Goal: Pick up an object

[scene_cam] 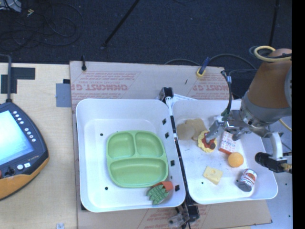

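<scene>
At the bottom of the frame, a green leafy toy with an orange end (160,192) lies in the lower right corner of the left bin (88,128), just below a green divided plate (137,158) that fills that bin's middle. To the right, the right bin (267,191) holds several small things: a small can with a red and white label (246,179) lies on its side at the lower right, a yellow wedge of cheese (213,174) sits to its left, and an orange ball (235,160) rests just above and between them. A small white and red carton (227,143) stands just above the ball. Left of the carton is a yellow and red toy (207,142), and beside that, further left, a flat tan piece shaped like bread (189,128). The gripper (228,128) hangs over the carton and the yellow and red toy, coming in from the right edge on a grey arm with an orange band (270,80); whether its fingers are spread or closed cannot be told, and nothing is seen held between them. At the left edge a control tablet with a lit screen (14,144) rests on the tan bench (47,204). Cardboard with red printing (119,82) lies under both bins, and beyond it, across the top of the frame, is dark floor with cables (57,23).
</scene>
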Controlling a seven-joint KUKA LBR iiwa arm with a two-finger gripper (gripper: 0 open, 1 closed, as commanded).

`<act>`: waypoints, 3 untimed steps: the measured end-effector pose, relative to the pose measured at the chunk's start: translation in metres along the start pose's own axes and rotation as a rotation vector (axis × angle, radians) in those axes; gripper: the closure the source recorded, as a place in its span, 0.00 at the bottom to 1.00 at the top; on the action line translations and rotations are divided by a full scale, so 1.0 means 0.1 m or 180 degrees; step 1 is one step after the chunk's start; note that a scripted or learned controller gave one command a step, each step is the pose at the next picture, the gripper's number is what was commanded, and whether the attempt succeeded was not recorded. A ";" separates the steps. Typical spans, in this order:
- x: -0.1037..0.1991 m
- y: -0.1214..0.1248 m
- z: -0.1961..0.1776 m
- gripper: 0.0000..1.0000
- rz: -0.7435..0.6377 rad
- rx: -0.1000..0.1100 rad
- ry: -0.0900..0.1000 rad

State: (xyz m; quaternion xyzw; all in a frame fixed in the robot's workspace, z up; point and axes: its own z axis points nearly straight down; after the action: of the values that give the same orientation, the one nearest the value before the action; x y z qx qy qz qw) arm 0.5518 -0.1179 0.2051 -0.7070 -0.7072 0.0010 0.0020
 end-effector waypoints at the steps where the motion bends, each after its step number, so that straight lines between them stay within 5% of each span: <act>1: -0.12 0.20 1.21 0.00 0.0004 -0.0015 0.0000; 2: 0.38 0.65 0.09 0.00 -0.0020 -0.0045 -0.0003; 3: 0.06 0.80 1.00 0.00 -0.0003 -0.0029 -0.0005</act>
State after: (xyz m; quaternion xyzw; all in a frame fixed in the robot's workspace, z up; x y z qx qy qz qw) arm 0.6313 -0.1116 0.1048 -0.7067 -0.7075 -0.0017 -0.0018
